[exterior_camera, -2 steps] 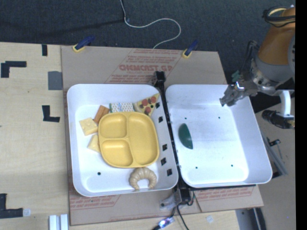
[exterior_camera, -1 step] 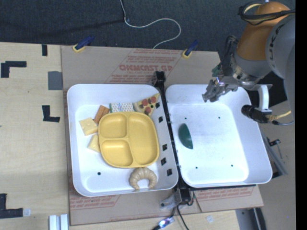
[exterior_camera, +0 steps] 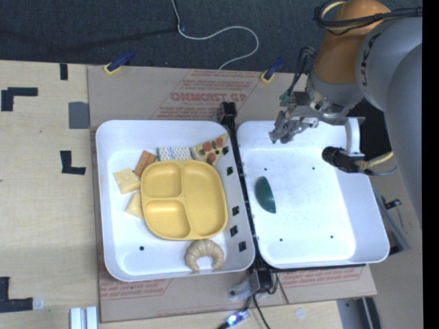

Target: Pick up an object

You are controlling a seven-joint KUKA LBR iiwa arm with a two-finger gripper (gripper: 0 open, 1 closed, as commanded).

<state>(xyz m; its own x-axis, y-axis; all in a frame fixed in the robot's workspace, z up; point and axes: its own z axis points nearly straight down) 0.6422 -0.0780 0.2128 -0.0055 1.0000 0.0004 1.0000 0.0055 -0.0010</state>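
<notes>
A dark green oval object (exterior_camera: 266, 195) lies alone on the floor of the right bin (exterior_camera: 343, 245), near its left wall. My gripper (exterior_camera: 285, 133) hangs over the far left part of that bin, above and behind the green object and apart from it. Its fingers point down and nothing shows between them. The left bin (exterior_camera: 113, 252) holds a yellow divided plate (exterior_camera: 183, 199), a croissant (exterior_camera: 204, 253) at the front, a pizza slice (exterior_camera: 211, 149) at the back right, and crackers (exterior_camera: 127, 180) at the left.
A black divider (exterior_camera: 238, 184) runs between the two bins. The grey arm with its orange band (exterior_camera: 350, 19) fills the upper right. A white cable (exterior_camera: 212, 33) lies on the dark floor beyond the cardboard.
</notes>
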